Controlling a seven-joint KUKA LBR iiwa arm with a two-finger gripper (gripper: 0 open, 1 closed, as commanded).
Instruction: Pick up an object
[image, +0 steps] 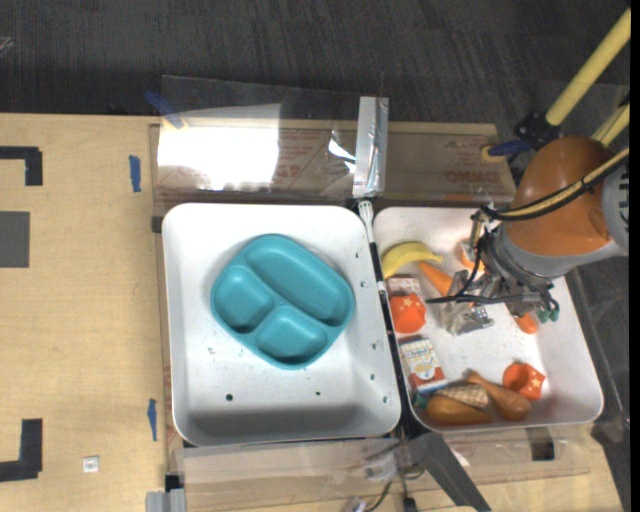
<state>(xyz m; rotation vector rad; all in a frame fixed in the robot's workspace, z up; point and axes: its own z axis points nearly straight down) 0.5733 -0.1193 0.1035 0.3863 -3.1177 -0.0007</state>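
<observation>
The right bin holds the loose things: a yellow banana at its upper left, an orange carrot touching it, a small orange container just below, a printed carton, a bread roll and a brown drumstick along the near edge, and an orange cup. The claw hangs low over the bin's middle, beside the carrot; whether it is parted or closed cannot be told. The left bin carries 1 teal divided tray. Both sit on the desk.
</observation>
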